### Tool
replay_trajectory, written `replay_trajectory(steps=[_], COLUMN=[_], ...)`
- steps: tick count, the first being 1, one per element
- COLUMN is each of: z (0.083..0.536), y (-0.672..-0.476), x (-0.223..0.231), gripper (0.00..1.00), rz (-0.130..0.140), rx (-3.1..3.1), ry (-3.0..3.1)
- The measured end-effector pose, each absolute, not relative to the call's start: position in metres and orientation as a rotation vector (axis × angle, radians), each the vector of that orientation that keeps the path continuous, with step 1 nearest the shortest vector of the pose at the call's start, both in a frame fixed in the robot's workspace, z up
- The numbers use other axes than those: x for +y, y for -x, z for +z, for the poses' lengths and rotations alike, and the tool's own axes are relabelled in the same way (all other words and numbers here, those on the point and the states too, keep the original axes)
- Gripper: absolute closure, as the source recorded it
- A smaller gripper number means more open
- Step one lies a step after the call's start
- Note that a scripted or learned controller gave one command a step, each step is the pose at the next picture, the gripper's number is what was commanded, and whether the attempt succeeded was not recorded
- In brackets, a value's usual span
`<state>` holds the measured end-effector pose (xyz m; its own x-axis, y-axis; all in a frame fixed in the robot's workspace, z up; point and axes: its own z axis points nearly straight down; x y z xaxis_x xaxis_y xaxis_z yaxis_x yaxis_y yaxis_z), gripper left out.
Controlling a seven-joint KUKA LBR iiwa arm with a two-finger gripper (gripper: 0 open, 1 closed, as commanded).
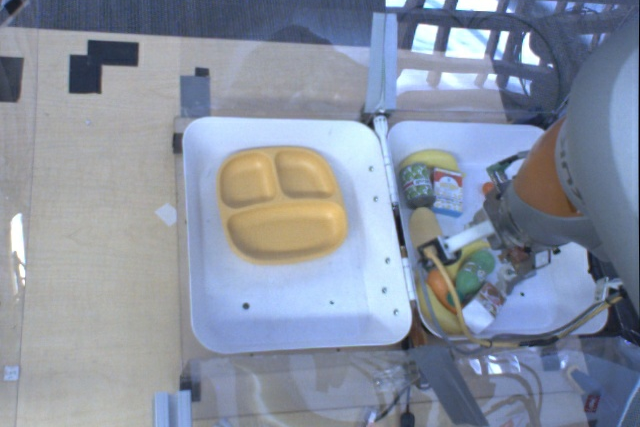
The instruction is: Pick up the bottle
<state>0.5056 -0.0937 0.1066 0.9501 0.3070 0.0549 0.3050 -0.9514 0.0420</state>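
A small bottle (484, 303) with a white cap and a dark label lies tilted near the front wall of the right bin (560, 310). My gripper (508, 265) hangs low over that bin, just above and to the right of the bottle, and the wrist hides its tip. I cannot tell whether it touches the bottle. A green object (476, 269) lies right beside the gripper, on its left.
The right bin also holds a yellow-topped container with a green label (419, 179), a small white carton (449, 191), a banana (426, 227) and an orange item (438, 288) along its left side. A yellow compartment tray (282, 203) sits in the left bin (300, 310).
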Motion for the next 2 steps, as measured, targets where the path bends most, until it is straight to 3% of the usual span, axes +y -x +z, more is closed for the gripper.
replay_trajectory(steps=[1,2], z=[0.089,0.101], y=[-0.551,-0.554], x=[-0.083,-0.081], gripper=[0.00,1.00], rz=[0.017,0.026], rx=[0.630,0.646], ry=[-3.074,-3.070])
